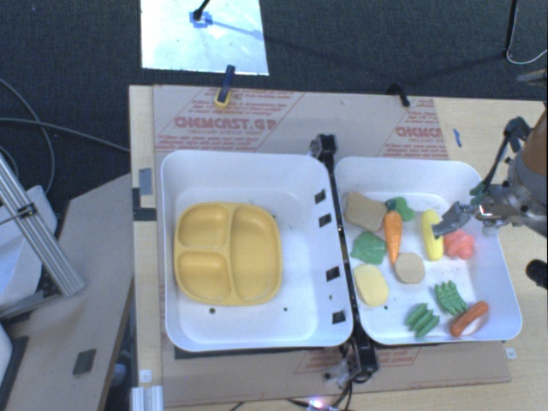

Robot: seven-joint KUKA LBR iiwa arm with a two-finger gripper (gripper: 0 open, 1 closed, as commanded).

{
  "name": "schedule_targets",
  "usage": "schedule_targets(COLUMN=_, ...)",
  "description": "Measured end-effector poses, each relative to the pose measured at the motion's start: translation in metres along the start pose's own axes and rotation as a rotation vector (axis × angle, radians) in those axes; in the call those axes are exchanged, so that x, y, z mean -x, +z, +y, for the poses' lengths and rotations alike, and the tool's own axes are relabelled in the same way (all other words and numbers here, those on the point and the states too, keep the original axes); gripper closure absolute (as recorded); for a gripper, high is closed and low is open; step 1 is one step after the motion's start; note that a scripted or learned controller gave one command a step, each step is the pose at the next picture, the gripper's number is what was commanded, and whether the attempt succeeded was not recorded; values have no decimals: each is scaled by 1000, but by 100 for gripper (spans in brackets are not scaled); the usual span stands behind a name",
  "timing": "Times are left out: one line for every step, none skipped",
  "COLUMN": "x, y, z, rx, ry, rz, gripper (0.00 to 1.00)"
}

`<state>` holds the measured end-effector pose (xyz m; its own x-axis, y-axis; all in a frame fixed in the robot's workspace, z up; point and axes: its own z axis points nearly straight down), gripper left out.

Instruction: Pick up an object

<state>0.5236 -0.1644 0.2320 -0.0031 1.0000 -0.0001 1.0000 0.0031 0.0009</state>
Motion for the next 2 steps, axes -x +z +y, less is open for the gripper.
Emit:
schedule_targets(x=17, y=154, z=8, rx=-2, ry=4, rz=3, gripper=0)
schedule_targets(x=-31, y=146, z=86, rx=7, ry=-8, rz=0, gripper=0)
